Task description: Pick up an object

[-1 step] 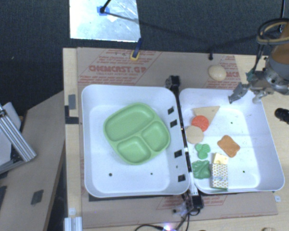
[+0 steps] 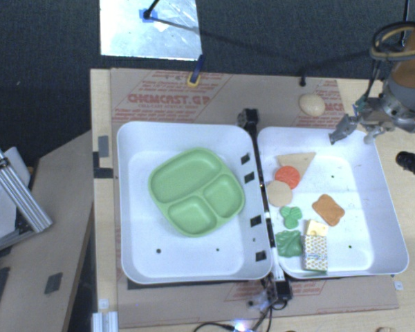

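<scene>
End effector [image 2: 357, 124] hangs over the far right corner of the right bin [image 2: 384, 185], fingers spread apart, nothing between them. No object chosen yet by the look of it. Candidates all lie in the right bin, clustered toward its left wall: a tan wedge [image 2: 295, 161] farthest back, a red-orange round piece [image 2: 287, 176] touching the wedge's near edge, a pale round disc [image 2: 279, 194] just beneath that, two green leafy pieces [image 2: 289, 230] nearer still, a yellow-and-white packet [image 2: 316, 247] at the near end, and a brown toast-shaped piece [image 2: 328, 209] lying apart, toward the bin's middle. Judged as toy food: light, fairly stiff plastic or foam, low and flat, likely a bit slick. The toast-shaped piece looks the easiest take, since it has open floor on all sides; pinch across its narrower width. The stacked wedge, red piece and disc crowd each other and the left wall, so fingers would likely knock a neighbour. The left bin [image 2: 138, 254] holds a green divided tray [image 2: 196, 191], wide and shallow, poor for a pinch except at its rim. A beige egg-like lump [image 2: 312, 104] sits on the surface [image 2: 100, 102] behind the right bin.
</scene>
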### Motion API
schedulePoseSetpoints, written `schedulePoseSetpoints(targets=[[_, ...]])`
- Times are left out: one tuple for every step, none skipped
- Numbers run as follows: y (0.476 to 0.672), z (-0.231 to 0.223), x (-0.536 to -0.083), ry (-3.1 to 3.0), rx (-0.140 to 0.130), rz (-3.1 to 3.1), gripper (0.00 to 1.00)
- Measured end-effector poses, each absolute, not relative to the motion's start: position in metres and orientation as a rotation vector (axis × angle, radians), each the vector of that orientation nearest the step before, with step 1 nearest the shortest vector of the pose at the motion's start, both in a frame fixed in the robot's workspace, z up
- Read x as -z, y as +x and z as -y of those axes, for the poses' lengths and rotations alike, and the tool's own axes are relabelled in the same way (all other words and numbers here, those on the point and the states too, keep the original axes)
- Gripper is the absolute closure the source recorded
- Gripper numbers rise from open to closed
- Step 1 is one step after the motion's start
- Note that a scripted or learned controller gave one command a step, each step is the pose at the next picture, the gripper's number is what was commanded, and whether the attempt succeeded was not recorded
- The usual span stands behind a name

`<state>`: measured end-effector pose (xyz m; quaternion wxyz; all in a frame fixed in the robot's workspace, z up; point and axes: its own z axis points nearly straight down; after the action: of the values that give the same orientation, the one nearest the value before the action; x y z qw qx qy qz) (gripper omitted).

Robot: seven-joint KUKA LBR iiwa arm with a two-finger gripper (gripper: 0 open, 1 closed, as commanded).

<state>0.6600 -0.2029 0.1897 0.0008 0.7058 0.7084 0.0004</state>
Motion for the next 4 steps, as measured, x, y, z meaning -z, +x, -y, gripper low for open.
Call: schedulePoseSetpoints(targets=[[0.657, 0.204, -0.150, 2.216, -0.002, -2.222, 0.00], [0.660, 0.205, -0.111, 2.213, -0.001, -2.226, 0.00], [0.661, 0.204, -0.086, 2.211, -0.001, -2.227, 0.00], [0.662, 0.205, -0.097, 2.207, -0.003, -2.227, 1.00]])
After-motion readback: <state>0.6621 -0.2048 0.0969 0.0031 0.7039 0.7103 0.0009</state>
